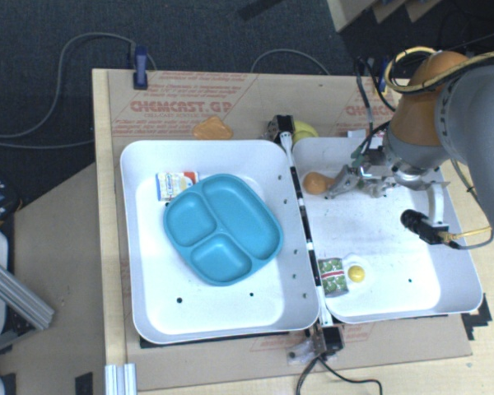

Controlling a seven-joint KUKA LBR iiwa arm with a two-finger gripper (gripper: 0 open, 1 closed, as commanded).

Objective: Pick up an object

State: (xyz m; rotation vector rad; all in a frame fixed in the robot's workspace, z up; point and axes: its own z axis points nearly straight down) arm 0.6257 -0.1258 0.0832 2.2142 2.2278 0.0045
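The right bin [445,290] holds a brown egg-shaped object [315,183] near its back left corner. At its front left lie a small green-labelled packet [333,276] and a little yellow ball [356,273]. My gripper [365,184] hangs low over the back of this bin, just right of the brown object and not touching it. Its fingers stand open with nothing between them. In the left bin [148,286] a blue divided plate [222,227] lies flat, with a small white carton [174,183] at its back left edge.
Behind the bins on the cardboard lie an orange lump [212,127] and a yellow-green object [304,132] beside a black clamp [281,126]. A black fitting with a yellow cable [424,225] hangs from the arm over the right bin.
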